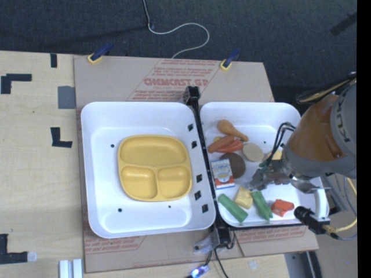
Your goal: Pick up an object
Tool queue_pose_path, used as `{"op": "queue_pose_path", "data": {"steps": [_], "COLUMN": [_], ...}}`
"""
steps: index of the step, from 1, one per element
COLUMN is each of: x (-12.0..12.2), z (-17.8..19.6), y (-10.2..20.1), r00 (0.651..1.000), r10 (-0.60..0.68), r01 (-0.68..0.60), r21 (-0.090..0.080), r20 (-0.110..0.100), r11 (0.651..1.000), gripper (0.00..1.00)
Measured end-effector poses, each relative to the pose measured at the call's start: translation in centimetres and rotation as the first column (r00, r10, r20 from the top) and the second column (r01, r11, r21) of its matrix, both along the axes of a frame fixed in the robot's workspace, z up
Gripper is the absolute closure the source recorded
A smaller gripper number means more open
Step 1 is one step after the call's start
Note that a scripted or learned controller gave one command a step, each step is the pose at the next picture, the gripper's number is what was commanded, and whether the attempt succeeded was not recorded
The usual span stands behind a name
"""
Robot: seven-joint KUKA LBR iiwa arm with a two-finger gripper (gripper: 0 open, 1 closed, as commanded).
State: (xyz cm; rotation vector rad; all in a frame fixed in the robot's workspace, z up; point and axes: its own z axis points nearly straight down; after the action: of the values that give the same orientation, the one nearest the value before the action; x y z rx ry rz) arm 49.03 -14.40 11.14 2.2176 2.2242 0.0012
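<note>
Pincer (258, 180) low in crowded right bin (264, 110) — rim near.

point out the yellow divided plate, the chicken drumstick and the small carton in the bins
yellow divided plate (155, 167): camera view, on its centre ridge.
chicken drumstick (231, 129): camera view, on its meaty middle.
small carton (222, 172): camera view, on its printed top face.

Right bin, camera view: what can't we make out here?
- Gripper: blurred and dark, finger state unreadable.
- Right bin: right wall and nearby floor hidden behind the arm.
- Small carton: label too small to read.
- Brown disc: identity unclear, partly overlapped by the carton.
</note>
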Motion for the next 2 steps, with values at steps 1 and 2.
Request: {"op": "queue_pose_path", "data": {"steps": [1, 2], "x": [-0.4, -0.7], "z": [4.2, 8.9], "y": [-0.3, 0.6], "r00": [1.000, 1.000], "r10": [-0.002, -0.001], "r01": [0.002, 0.001], "r21": [0.000, 0.000], "r20": [-0.002, -0.001], "r11": [1.000, 1.000], "gripper": [1.00, 1.00]}}
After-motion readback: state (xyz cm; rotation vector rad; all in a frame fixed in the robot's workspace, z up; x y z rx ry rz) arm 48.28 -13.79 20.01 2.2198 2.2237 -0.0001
